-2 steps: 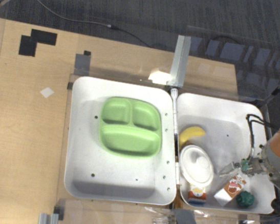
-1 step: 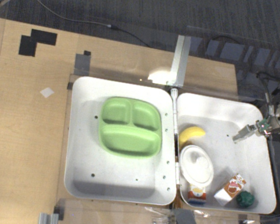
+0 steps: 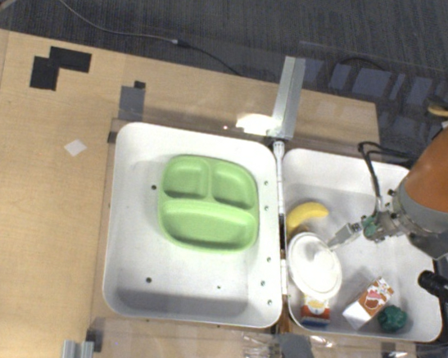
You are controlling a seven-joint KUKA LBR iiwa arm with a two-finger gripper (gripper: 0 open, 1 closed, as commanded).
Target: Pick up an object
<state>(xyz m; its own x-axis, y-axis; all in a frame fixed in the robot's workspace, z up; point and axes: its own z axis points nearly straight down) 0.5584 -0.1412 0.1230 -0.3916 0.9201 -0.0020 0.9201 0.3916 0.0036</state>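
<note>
Right of frame, right bin (image 3: 438, 245): gripper (image 3: 340, 236) over white bowl (image 3: 315, 265), beside banana (image 3: 306, 214) | finger state: cannot tell | left bin (image 3: 134, 203): green tray (image 3: 208, 203)

The right bin (image 3: 434, 270) holds a loose cluster of small things along its left and near sides. A yellow banana (image 3: 306, 215) lies curved near the bin's left wall. Just below it sits a white round bowl (image 3: 314, 265), upright, open side up. At the bowl's near edge is a small carton (image 3: 315, 311) with red and blue print, against the bin's front wall. To the right lies a white box (image 3: 369, 303) with a red and orange label, tilted. Touching its right end is a dark green lump (image 3: 392, 319).
</note>
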